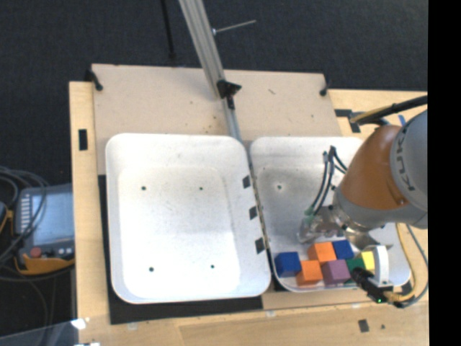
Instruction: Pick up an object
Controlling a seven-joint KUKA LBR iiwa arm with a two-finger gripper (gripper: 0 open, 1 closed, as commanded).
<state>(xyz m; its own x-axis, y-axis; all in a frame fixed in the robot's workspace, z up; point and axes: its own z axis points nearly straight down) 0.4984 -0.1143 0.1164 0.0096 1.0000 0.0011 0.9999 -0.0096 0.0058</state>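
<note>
Blocks [323, 262] beneath the hand [322, 231]

Robot arm [385, 182]: a rounded grey casing with a broad orange band [367, 175] above the wrist is seen. Partial dark lettering is carried on the grey shell. Thin dark and green cables [324, 182] are routed alongside the wrist to a metallic grey gripper [320, 229].

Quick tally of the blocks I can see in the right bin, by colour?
Blue: 2
Orange: 2
Purple: 1
Yellow: 1
Green: 1
Total: 7 visible; the arm may hide more.
</note>
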